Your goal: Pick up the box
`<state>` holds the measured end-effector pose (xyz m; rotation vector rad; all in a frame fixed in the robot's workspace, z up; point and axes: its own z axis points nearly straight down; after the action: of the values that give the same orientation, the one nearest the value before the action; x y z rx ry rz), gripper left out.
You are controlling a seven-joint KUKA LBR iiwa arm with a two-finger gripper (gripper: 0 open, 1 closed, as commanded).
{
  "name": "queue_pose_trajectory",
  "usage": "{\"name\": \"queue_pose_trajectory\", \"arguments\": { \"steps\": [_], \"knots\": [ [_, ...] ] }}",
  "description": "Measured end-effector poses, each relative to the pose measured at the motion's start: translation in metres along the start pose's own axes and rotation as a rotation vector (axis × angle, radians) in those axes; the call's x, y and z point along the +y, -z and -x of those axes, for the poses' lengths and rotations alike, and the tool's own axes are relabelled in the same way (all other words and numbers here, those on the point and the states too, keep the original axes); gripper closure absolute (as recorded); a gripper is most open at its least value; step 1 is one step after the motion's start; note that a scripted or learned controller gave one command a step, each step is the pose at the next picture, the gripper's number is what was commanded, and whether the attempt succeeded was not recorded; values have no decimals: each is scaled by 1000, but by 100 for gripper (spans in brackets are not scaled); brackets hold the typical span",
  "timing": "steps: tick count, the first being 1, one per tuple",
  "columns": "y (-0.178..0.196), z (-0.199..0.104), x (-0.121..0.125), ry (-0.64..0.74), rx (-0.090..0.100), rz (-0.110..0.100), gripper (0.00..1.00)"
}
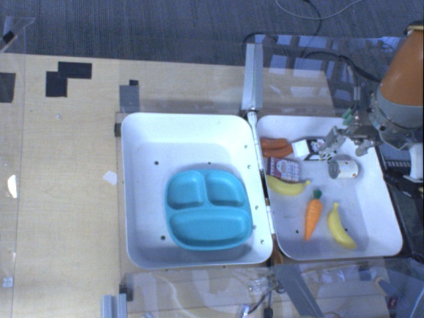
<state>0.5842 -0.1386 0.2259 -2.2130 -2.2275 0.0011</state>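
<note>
Although the arm has reached into the right bin [391, 237], the box [286, 169] lies flat on that bin's floor near its left wall, so the pick appears not yet made; the approach, closing and lift are left to do. The end effector [331, 146] hangs over the upper middle of the right bin, a little apart from the box to its right, above a small white item [303, 148] and near a grey cylinder [345, 169]. Its metal parts blur together at this angle, so I cannot tell how wide it stands, and nothing can be seen in its hold.

Printed in dark maroon with pale patches, the box is a small flat carton, probably card, with squared corners. A reddish sausage-shaped toy [276, 147] lies just above it, and a yellow banana [288, 186] curves just below, close to or touching its lower edge. An orange carrot [313, 218] with a green top and a second banana [341, 226] lie lower in the bin; all look like smooth moulded plastic. In the left bin [142, 197] rests a glossy blue divided plate [209, 209] with rounded corners and three wells. Both bins are matte white with rounded rims, set on a pale wood-grain surface [59, 177].
</note>
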Motion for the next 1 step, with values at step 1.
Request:
{"name": "queue_pose_trajectory", "arguments": {
  "steps": [1],
  "knots": [
    [-130,30,-25,-7,-2,9,0]
  ]
}}
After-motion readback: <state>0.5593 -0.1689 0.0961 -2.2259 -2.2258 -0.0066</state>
